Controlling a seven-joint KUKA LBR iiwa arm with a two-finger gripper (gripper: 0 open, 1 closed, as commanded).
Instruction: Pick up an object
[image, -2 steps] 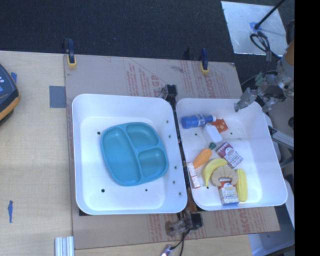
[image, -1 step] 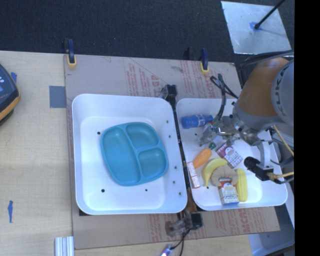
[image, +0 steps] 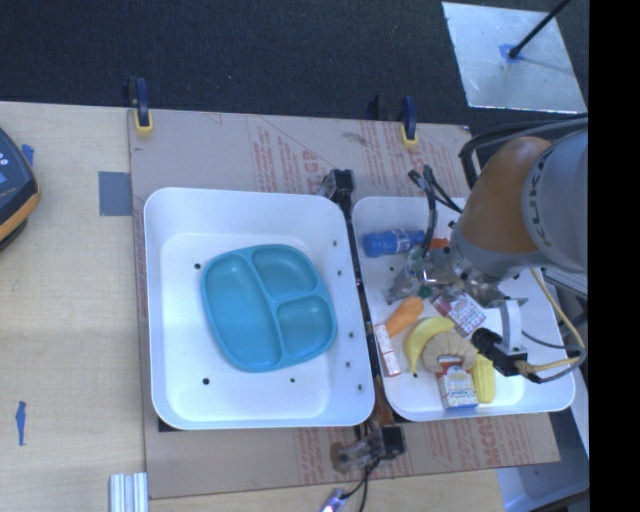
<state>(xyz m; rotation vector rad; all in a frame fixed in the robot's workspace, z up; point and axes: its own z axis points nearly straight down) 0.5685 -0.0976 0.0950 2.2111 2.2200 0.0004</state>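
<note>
Nearest the camera, at the front edge of the right bin (image: 400, 405), lies a small carton (image: 458, 388) with a red and blue label, and just beside it on the right a short yellow piece (image: 484, 380). Just behind the carton sits a round tan disc (image: 443, 350), with a banana (image: 421, 337) curving around its left side. A thin red and white packet (image: 385, 349) lies along the bin's left wall, left of the banana. An orange carrot (image: 403, 317) rests just behind the banana, and a small printed packet (image: 467, 315) lies to the banana's right.

The tool (image: 432, 272) hangs over the middle of that bin, behind the carrot, under the grey arm with its orange band (image: 500, 200); whether its fingers are apart or together cannot be told.

A blue bottle (image: 390, 242) lies at the bin's back, left of the tool.

In the left bin (image: 180, 390) rests a blue divided plate (image: 268, 306). Both bins stand on the desk (image: 70, 330).
</note>
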